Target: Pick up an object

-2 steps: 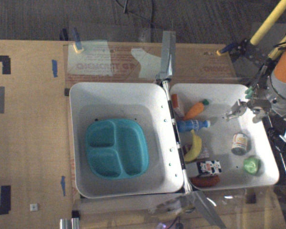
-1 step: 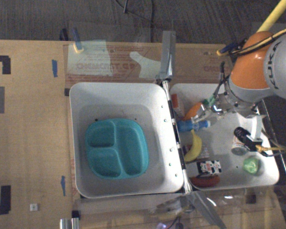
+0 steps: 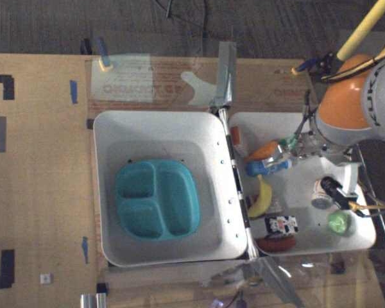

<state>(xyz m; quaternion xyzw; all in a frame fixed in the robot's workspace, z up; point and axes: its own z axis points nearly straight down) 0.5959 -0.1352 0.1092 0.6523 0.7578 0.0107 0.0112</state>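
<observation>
My gripper (image 3: 287, 148) hangs low over the upper middle of the right bin (image 3: 366, 236), reaching in from the right. Its tip is right next to an orange carrot-shaped item (image 3: 263, 151) and just above a blue item (image 3: 268, 167); whether it touches either I cannot tell. A banana (image 3: 262, 199) lies below them. A black-and-white carton (image 3: 281, 224) and a dark red item (image 3: 275, 243) sit near the bin's front wall. A green ball (image 3: 337, 222) rests at the front right.
The left bin (image 3: 109, 133) holds a teal divided tray (image 3: 156, 198). A metal divider (image 3: 226, 76) runs between the bins. A small orange piece (image 3: 235, 135) lies against the right bin's left wall. Brown bench (image 3: 38, 172) lies to the left.
</observation>
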